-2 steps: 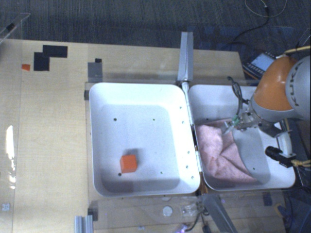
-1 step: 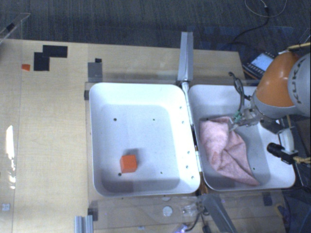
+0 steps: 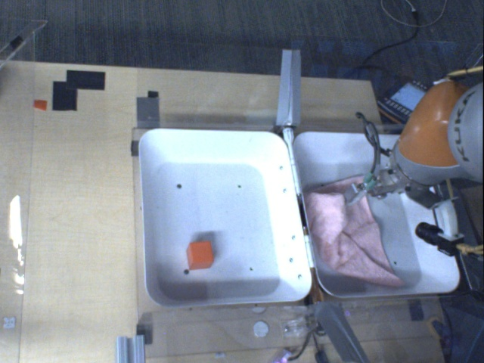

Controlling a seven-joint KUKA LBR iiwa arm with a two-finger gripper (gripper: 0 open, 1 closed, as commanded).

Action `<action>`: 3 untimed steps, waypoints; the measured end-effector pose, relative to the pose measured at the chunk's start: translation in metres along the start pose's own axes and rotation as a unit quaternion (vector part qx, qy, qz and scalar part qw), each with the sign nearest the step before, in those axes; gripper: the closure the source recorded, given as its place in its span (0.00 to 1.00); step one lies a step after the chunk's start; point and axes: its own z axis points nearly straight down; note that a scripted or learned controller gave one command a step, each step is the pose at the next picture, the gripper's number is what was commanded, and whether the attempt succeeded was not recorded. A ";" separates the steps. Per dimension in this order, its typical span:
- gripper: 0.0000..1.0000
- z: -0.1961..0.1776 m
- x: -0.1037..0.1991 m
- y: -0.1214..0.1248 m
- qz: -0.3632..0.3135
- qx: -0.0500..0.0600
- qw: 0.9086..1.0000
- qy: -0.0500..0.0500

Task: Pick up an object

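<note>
Here the gripper (image 3: 368,185), state unclear, touches pink cloth (image 3: 348,233); orange block (image 3: 200,255) lies apart.

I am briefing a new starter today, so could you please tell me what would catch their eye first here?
Probably the small orange block, alone near the front of the left bin. Next, the crumpled pink cloth filling the left side of the right bin, with the arm's claw at its upper edge.

We are viewing a light wooden bench (image 3: 76,225) bearing black L-shaped tape (image 3: 74,88), a small orange square marker (image 3: 40,105), and a grey metal post (image 3: 290,89).
</note>
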 end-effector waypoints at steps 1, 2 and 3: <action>0.00 0.000 0.000 0.000 0.000 0.000 1.000 0.000; 0.00 0.016 -0.010 0.051 -0.008 0.006 1.000 0.003; 1.00 0.002 -0.009 0.055 -0.011 0.002 1.000 0.001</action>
